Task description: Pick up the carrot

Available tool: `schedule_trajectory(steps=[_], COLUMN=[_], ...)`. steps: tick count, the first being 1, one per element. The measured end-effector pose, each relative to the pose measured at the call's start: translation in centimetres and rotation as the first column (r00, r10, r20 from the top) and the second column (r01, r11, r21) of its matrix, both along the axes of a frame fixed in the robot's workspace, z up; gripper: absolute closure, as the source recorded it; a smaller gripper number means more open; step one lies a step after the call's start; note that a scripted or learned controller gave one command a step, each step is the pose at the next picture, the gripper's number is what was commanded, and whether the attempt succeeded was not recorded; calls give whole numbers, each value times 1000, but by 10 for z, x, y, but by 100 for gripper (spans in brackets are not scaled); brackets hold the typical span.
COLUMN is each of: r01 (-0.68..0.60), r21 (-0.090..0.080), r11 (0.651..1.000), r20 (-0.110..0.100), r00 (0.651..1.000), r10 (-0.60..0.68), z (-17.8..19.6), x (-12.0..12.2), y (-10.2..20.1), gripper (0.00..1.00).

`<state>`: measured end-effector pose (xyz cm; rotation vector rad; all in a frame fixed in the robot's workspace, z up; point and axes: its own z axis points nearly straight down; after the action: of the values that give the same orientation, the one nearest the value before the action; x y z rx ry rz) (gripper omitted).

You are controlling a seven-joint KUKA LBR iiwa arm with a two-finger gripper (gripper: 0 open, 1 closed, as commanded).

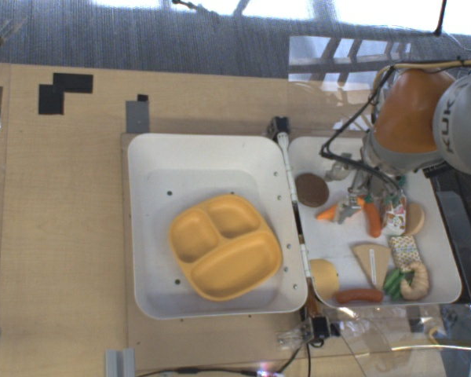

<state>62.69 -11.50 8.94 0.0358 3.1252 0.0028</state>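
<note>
The carrot is a short orange stick lying in the right bin, near its middle. A smaller orange piece lies to its left. My gripper hangs low in this bin between the two orange pieces, just left of the carrot's upper end. The grey arm with its orange band comes in from the upper right and hides part of the bin's back.
The right bin also holds a brown disc, a tan wedge, a red sausage, a yellow round piece, green food and a small packet. A yellow divided plate sits in the left bin.
</note>
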Motion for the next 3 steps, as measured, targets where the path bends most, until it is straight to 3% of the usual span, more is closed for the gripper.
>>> schedule_trajectory(steps=[1,2,3], r01=[25,256,249], r21=[-2,2,3], r11=[1000,967,968], r20=[0,0,10], r00=[1000,967,968], r10=[-25,-256,-249], z=[1,1,15], x=[-44,-50,-46], y=[7,-21,-20], gripper=[0,0,100])
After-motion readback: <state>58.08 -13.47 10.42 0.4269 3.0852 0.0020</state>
